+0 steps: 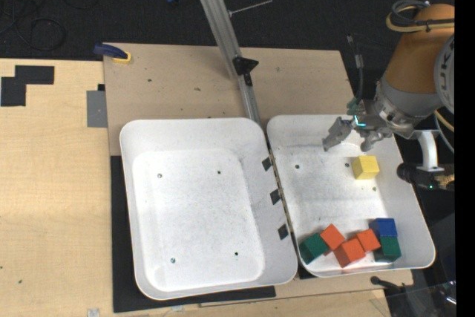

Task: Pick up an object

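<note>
Coloured blocks (355,243) (orange, green, blue) are seen clustered at near edge of rt bin (319,182), yellow block (365,166) is noted alone twd far rt side, and gripper (355,139) is held just beyond it w/ fingers spread wide, nothing between.

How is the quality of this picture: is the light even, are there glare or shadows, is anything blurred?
In the camera view, the light is fairly even; the two shallow white plastic bins look bright but keep their speckles, so glare is mild. The small yellow cube casts only a weak shadow. The two-finger gripper looks slightly soft, and the background above the bench is dark.
</note>
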`<state>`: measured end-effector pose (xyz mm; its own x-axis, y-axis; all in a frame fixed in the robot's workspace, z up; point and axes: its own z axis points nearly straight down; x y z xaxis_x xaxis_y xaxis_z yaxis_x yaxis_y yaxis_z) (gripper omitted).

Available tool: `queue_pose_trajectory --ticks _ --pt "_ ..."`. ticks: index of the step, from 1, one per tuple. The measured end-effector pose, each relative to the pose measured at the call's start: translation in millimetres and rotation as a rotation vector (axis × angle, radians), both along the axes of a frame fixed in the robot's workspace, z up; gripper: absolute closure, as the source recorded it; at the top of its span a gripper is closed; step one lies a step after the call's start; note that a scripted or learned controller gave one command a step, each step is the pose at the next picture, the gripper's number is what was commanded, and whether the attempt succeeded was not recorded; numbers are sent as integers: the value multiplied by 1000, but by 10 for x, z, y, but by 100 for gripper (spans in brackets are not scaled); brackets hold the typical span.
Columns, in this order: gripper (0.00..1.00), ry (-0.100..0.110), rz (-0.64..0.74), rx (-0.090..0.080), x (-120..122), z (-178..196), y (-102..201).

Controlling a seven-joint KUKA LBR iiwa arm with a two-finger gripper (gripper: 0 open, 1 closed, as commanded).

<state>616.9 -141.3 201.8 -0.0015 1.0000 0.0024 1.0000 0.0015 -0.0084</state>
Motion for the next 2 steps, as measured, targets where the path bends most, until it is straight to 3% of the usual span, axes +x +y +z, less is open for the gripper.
queue_pose_trajectory --ticks 1,2 --pt "0 -5 1 -1 10 27 -2" --pt "0 1 0 0 -19 -619 41"
